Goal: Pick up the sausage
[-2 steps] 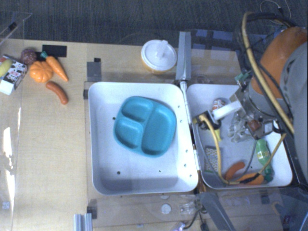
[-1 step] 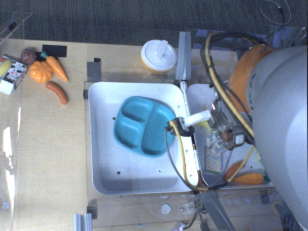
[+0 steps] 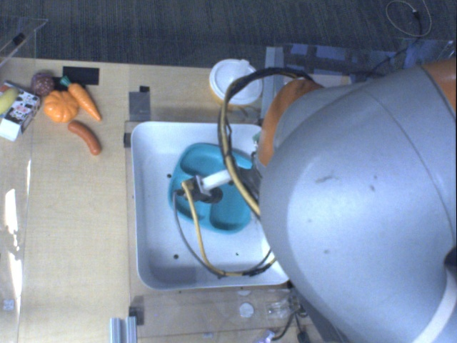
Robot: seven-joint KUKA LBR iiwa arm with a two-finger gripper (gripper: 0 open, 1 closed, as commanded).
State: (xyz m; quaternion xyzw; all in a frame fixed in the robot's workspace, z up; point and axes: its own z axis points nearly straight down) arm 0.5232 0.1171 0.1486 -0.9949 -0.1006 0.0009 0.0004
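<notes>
On the bench: sausage [image 3: 85, 137] beside carrot [image 3: 86, 100].
Gripper state: cannot tell.
Arm [image 3: 357, 213]: over bin [image 3: 153, 213].
Risk: grasping wrong item; sausage lies well apart.

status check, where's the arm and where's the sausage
Grey arm over the white bin, above a blue object. Orange-red sausage outside the bin, on the wooden bench beside the carrot. Untouched.

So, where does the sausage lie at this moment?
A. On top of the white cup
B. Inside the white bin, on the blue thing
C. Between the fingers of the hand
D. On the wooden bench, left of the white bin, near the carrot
D: the sausage lies on the bench, outside the white bin, just below the carrot.
</notes>
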